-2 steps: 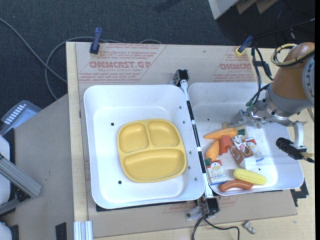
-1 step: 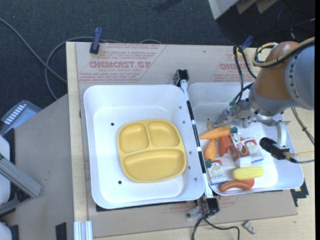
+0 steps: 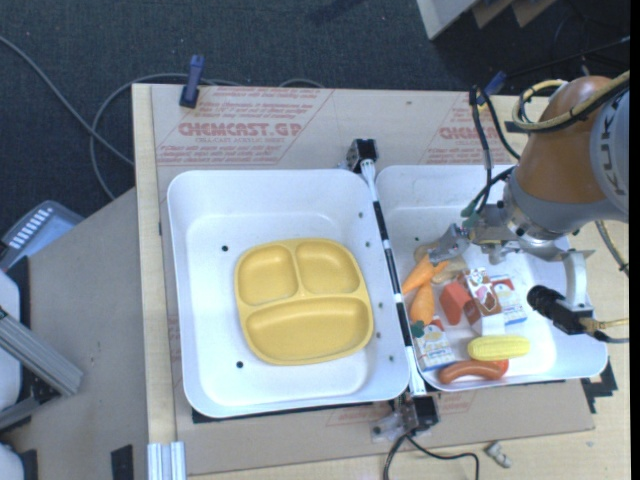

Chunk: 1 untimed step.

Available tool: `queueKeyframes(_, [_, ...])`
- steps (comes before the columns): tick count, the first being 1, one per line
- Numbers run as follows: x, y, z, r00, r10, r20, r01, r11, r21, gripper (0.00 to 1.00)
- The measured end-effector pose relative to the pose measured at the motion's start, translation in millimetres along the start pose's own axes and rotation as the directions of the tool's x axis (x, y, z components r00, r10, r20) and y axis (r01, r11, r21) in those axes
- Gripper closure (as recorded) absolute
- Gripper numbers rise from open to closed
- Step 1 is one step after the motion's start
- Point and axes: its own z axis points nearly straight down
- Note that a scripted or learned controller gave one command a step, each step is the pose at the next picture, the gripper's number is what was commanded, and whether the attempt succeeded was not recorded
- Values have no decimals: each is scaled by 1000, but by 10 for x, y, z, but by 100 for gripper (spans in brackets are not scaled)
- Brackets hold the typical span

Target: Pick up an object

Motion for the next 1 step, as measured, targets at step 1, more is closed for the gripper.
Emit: queueKeyframes(1, [54,149,635,1000,0,3,0,1000,-9,0])
